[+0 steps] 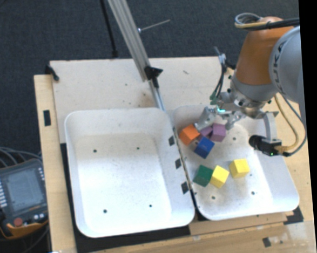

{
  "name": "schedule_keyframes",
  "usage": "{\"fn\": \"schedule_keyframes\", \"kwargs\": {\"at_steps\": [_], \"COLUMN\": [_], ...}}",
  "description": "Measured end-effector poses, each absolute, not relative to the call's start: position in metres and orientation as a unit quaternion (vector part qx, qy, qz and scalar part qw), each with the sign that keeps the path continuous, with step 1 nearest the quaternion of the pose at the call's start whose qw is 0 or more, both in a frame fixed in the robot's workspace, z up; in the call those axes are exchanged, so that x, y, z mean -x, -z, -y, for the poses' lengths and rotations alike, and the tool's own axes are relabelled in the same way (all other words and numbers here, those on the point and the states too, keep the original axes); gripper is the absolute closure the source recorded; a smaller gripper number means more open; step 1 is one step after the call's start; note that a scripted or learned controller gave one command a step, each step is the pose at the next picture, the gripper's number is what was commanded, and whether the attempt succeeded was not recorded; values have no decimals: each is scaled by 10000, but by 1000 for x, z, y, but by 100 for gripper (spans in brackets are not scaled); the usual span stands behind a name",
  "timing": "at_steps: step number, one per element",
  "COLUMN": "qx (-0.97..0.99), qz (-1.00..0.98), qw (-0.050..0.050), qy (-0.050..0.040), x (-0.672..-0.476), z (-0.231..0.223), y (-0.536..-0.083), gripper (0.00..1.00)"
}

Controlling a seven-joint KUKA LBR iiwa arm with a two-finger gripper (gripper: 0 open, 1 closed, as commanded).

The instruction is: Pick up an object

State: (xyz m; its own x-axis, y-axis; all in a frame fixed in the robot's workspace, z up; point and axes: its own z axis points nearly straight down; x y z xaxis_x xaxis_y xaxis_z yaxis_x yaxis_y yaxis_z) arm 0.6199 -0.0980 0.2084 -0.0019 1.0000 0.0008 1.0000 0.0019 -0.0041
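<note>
Several small blocks lie in the right bin: an orange one, a blue one, a purple one, a green one and two yellow ones. My gripper hangs low over the back of this bin, right above the orange, blue and purple cluster, close to the purple block. The wrist hides how the fingertips meet the blocks.
The left bin sits beside the right one, sharing a raised middle rim. A slanted metal pole rises from behind the bins. A cable loops off the arm at the right. A control pendant lies far left.
</note>
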Motion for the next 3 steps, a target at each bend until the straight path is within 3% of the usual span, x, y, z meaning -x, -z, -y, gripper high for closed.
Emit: {"fn": "schedule_keyframes", "kwargs": {"at_steps": [1,3], "qx": [7066,7082], "qz": [7076,7060], "qw": [-2,4], "qy": [5,-13], "x": [-621,-620], "z": [98,101], "y": [-211,-97], "gripper": [0,0]}}
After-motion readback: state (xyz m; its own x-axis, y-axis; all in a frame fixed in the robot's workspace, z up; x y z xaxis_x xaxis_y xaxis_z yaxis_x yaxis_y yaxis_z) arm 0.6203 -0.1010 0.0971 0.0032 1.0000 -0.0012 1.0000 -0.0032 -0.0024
